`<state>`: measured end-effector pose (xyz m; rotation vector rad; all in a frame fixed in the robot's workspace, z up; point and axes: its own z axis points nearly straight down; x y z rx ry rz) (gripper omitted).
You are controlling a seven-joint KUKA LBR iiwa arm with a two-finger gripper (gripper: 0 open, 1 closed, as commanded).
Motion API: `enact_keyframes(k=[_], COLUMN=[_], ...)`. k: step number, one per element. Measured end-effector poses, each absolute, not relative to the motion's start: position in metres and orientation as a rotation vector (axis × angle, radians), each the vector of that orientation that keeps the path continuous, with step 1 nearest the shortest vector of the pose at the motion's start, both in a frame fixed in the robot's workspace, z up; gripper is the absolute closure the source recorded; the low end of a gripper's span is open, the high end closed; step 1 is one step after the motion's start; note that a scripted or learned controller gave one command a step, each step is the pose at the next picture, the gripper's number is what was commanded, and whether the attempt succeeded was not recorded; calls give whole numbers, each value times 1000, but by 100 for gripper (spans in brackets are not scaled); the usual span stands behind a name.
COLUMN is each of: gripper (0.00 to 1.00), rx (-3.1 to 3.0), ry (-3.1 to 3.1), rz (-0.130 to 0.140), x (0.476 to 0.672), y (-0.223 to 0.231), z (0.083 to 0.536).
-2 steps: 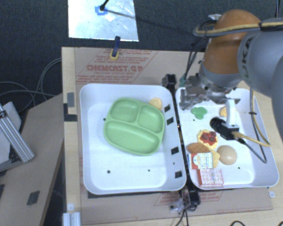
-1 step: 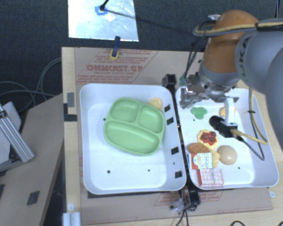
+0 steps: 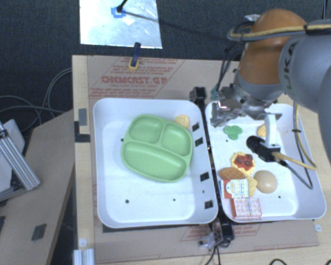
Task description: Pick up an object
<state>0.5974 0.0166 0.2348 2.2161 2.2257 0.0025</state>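
Pincer, open or closed cannot be told, is seen upper right, just above a small green piece, judged light, flat, slippery; best pinched across its edges.

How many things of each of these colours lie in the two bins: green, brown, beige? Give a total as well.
Green: 2 (divided plate, small green piece)
Brown: 1 (bread-like piece)
Beige: 1 (round thing)
Total: 4
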Motion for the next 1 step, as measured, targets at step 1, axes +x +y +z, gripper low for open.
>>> enact_keyframes(k=[1], gripper=[100], rx=[2215], ry=[2227], rz=[0], x=[595], y=[24], z=[221])
